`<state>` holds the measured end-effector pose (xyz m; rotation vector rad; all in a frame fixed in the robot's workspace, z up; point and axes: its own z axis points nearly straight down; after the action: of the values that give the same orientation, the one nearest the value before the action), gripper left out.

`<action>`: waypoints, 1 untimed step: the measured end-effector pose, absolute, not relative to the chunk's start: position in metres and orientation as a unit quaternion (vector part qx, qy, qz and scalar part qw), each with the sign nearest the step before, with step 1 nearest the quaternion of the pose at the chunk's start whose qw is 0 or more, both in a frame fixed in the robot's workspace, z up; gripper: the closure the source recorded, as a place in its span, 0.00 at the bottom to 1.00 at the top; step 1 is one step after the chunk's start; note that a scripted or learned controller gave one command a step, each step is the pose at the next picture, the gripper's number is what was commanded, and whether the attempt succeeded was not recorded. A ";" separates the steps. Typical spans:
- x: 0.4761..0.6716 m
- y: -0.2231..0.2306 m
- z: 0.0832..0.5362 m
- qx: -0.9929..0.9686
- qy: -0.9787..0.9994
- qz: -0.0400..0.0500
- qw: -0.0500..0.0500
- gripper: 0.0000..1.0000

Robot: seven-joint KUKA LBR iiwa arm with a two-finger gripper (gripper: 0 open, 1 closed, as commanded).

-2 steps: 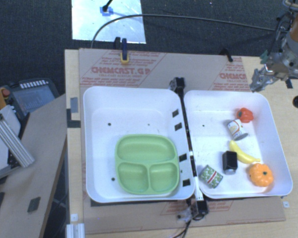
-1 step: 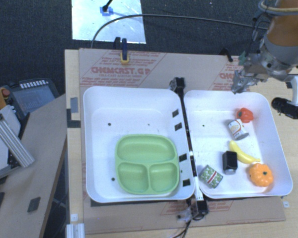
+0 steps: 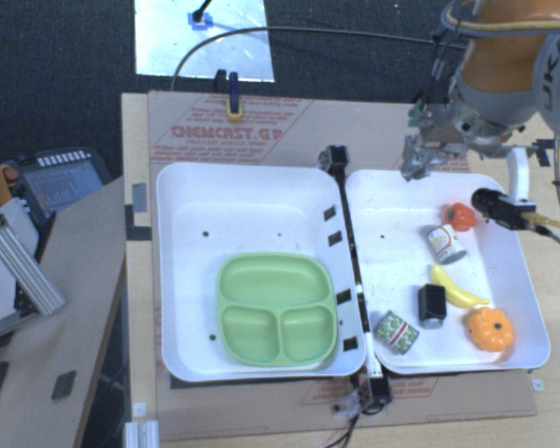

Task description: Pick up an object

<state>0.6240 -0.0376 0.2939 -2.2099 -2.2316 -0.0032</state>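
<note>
tool (image 3: pixel 416 168) at 12 o'clock rim of right bin (image 3: pixel 392 241) | jaw state: cannot tell | risk: descent hits rim, missing can (image 3: pixel 444 244)

Tray (image 3: pixel 276 308) in left bin (image 3: pixel 196 194); banana (image 3: pixel 456 288) in right bin (image 3: pixel 392 213).

The arm (image 3: pixel 518 59) is bulky and rounded, with a broad orange band above a grey wrist section. Thin yellowish cables loop around the band and dark ones trail down its side. Below sits a grey metal gripper (image 3: pixel 416 164) of blocky parts.
</note>
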 end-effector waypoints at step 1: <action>0.622 0.007 0.282 -0.704 -0.710 -0.001 0.000 1.00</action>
<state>0.6216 0.0074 0.2825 -2.2117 -2.2307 -0.0025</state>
